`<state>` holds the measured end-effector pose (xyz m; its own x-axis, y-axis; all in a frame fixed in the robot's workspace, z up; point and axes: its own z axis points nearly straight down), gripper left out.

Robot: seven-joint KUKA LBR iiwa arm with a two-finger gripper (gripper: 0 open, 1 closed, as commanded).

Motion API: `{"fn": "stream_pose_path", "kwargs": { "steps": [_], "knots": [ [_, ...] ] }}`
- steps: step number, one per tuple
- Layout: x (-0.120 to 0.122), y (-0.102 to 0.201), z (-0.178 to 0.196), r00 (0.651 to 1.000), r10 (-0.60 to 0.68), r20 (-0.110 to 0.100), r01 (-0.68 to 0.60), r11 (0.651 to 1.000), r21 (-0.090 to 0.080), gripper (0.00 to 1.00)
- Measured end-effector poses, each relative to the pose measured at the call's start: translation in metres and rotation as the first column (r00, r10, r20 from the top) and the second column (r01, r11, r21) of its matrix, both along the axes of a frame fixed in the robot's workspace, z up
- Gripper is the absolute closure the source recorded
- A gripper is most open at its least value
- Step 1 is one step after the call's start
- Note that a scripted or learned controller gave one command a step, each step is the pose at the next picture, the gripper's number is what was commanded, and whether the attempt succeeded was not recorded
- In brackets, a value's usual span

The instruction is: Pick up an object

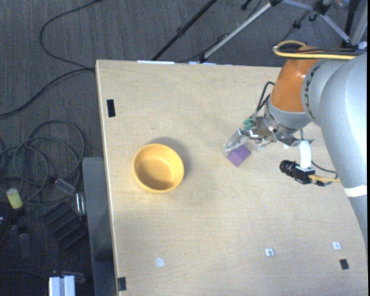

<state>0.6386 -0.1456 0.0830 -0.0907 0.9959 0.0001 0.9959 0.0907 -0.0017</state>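
Purple block [238, 157] sits toward the bench's [191, 227] right edge, right at my gripper [237, 143]. Can't tell if it's actually pinched, so I'd call the pick unfinished; yellow bowl [158, 168] untouched.

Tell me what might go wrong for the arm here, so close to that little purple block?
The gripper sits at the small purple block, but the view does not show the block between its fingers, so it may lift away with nothing. A slanted approach could also nudge the block across the light wooden bench. The yellow round bowl lies well apart and seems safe.
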Motion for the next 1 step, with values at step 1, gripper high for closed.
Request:
{"fn": "stream_pose_path", "kwargs": {
  "steps": [1],
  "knots": [
    [-0.0268,0.0475,0.0003,0.982,0.189,0.0,-0.189,0.982,0.001,0.0]
  ]
}}
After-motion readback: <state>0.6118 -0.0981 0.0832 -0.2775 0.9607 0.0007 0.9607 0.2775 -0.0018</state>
